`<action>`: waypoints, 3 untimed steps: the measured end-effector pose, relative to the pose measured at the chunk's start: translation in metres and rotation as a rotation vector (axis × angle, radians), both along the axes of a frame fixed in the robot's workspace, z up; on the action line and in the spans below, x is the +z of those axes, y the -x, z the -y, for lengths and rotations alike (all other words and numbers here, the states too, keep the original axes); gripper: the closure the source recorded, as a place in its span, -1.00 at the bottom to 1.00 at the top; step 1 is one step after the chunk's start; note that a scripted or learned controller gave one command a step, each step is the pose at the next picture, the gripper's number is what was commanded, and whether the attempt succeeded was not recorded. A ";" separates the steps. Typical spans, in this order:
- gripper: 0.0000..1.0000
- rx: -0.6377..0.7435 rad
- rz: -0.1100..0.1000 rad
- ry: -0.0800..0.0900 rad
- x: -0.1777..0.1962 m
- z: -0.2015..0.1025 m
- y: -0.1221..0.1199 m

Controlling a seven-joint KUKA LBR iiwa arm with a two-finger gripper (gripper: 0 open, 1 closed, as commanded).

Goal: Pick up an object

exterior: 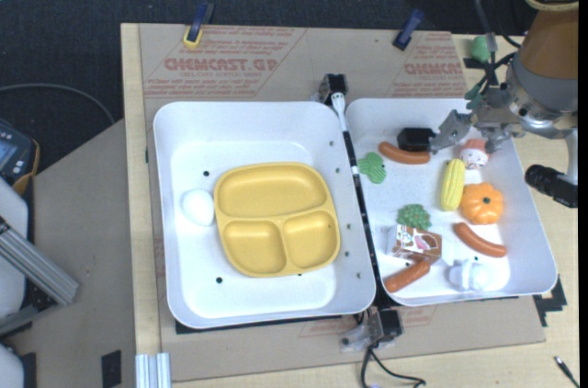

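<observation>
Right bin point(542, 234): small toy foods are scattered loose for picking, among them corn point(451, 183), pumpkin point(482, 203), sausages and broccoli point(413, 216). Left bin point(175, 193): a yellow divided tray point(274, 217) and a white egg point(197, 206) are kept. The gripper point(472, 131) is hung low over the right bin's far edge, near the corn; nothing is seen held, and its opening cannot be told

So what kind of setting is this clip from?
Likely a robotics lab bench: two white bins clamped on a board, toy food such as a corn cob, and a robot arm.
</observation>
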State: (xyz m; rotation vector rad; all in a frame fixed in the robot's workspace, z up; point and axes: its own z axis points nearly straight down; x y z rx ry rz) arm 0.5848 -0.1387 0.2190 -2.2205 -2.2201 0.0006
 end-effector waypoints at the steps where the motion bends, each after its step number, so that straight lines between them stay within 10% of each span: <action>1: -1.00 -0.001 -0.006 -0.001 -0.056 0.006 0.008; 3: -1.00 -0.002 0.011 0.009 -0.128 0.014 0.007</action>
